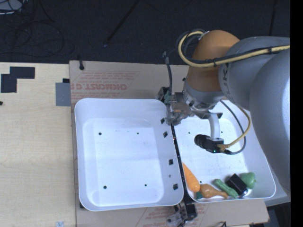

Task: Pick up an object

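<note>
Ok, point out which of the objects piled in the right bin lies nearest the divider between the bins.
The orange carrot-like piece: it lies right along the divider, while the tan piece, green pieces and black block sit further right.

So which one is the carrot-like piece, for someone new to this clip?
Start at the right bin and go to its near left corner. The orange carrot lies there against the wall between the bins: long, tapered and plain orange, unlike the green and black pieces beside it.
</note>
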You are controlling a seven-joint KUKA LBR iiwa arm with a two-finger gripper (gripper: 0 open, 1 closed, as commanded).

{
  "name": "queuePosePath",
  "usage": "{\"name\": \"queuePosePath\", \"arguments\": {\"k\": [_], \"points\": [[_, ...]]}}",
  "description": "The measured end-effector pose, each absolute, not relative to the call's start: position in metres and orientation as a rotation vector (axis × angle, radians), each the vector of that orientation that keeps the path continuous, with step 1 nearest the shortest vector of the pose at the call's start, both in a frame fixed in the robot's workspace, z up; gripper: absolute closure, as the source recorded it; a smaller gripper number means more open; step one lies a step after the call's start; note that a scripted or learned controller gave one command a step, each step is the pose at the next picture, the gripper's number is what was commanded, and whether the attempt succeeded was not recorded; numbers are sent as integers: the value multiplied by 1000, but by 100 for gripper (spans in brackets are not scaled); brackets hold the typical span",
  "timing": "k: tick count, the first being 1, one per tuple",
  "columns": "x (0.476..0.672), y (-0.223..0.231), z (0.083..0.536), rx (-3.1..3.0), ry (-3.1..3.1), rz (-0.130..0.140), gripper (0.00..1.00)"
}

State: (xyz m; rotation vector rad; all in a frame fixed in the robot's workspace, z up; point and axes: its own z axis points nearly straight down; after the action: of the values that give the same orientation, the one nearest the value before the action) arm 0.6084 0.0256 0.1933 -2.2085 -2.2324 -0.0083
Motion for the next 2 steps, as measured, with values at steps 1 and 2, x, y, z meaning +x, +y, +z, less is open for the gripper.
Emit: {"name": "queuePosePath", "arguments": {"k": [1, 2], "points": [[604, 102, 224, -2212, -2228, -2, 100], [613, 153, 440, -2220, -2234, -24, 100]]}}
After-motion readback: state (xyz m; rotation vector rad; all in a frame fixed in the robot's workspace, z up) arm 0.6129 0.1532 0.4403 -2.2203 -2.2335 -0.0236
